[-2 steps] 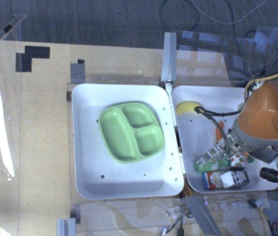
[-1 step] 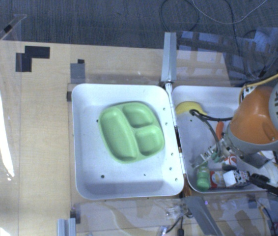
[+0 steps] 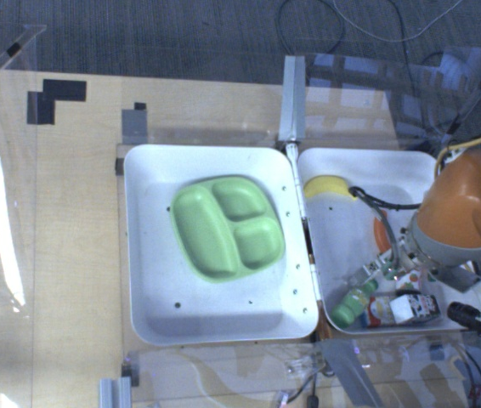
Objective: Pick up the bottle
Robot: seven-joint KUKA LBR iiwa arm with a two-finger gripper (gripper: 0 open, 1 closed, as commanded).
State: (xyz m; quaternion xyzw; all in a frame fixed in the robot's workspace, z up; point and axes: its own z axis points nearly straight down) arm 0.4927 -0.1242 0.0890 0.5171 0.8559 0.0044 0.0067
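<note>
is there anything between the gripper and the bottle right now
Nothing visible. The gripper hangs low in the right bin, right beside the bottle, which lies near the bin's front edge. A yellow object sits at the bin's far end, away from both.

The pale wooden desk (image 3: 70, 228) carries 2 shallow white plastic bins side by side, their inner rims touching. The left white bin (image 3: 151, 304) sits near the desk's middle; the right white bin (image 3: 393, 167) lies just beside it. 2 black angular marks (image 3: 53, 99) sit on the desk's far left part. A small grey metal bracket (image 3: 134, 124) stands just behind the left bin's far corner.
</note>
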